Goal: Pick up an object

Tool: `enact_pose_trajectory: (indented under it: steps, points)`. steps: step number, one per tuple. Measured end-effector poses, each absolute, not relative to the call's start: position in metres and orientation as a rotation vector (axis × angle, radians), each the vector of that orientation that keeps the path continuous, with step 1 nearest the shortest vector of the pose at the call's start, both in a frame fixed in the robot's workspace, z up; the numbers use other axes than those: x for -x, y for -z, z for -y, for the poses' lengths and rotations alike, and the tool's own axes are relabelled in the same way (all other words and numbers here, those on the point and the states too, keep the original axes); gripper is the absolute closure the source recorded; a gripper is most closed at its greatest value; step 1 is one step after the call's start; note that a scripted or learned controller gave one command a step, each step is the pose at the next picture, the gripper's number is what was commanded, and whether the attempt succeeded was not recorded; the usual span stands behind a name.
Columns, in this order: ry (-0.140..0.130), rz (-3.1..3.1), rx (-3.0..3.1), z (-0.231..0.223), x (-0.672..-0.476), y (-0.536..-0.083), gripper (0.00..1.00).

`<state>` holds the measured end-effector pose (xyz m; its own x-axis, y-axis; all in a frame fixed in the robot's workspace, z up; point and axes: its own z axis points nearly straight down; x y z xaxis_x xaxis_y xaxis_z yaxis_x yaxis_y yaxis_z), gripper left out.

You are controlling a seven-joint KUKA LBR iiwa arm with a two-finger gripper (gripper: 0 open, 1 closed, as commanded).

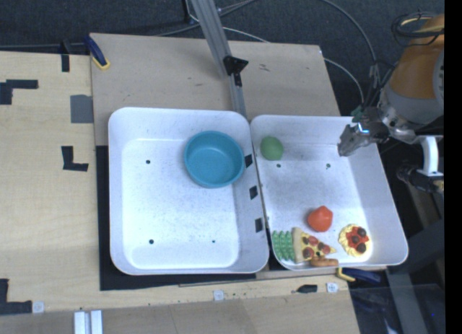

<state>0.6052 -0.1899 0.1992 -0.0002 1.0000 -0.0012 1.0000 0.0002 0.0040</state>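
No object is yet picked up: the gripper (349,143) is positioned over the right bin's (379,181) upper right rim, finger state indeterminable, well apart from the green ball (271,148) and red ball (320,218).

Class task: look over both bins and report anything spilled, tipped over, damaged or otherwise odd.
Nothing stands out. The blue bowl sits upright in the left bin; the green ball, red toy and toy food pieces lie inside the right bin.

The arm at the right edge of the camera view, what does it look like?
The arm is a rounded grey body with a broad orange band above its wrist. At its tip is a small dark grey gripper with a bluish glint on top. Thin dark cables loop over the orange part.
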Motion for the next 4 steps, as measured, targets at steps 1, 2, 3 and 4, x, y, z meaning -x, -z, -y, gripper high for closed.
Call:
enact_pose_trajectory:
  steps: [1, 2, 3, 4]
  points:
    - [-0.003, -2.220, -2.218, 0.185, -0.615, -0.252, 1.00]
    - [-0.002, -2.226, -2.217, 0.136, -0.606, -0.258, 1.00]
    - [-0.001, -2.227, -2.217, 0.084, -0.585, -0.256, 1.00]
    - [0.001, -2.227, -2.218, 0.034, -0.568, -0.243, 1.00]
